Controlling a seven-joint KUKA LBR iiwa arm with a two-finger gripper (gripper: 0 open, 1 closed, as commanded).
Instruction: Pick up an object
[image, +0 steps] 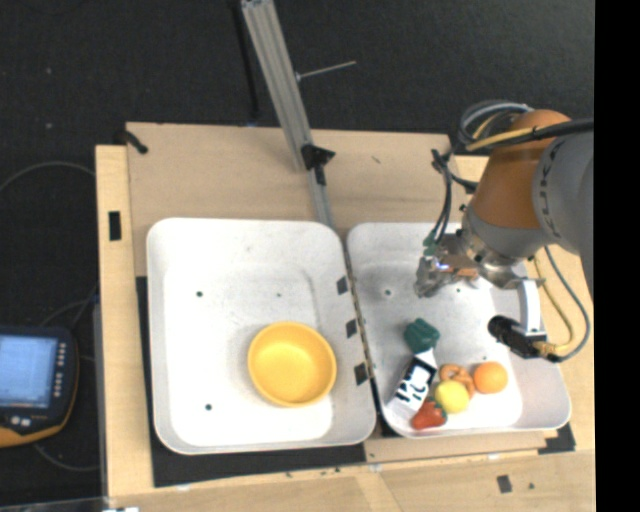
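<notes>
While the jaws (430, 277) hover over bare floor in the right bin (385, 255), whether apart or together I cannot tell, the approach step looks underway; next they must descend toward the green-capped bottle (417, 365) just below.

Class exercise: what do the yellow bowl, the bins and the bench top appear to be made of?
Yellow bowl: probably plastic, uniform colour with a smooth, slightly glossy surface. Bins: likely moulded white plastic, judging by rounded corners and a matte look. Bench top: looks like wood or fibreboard, flat, tan and dull.
</notes>
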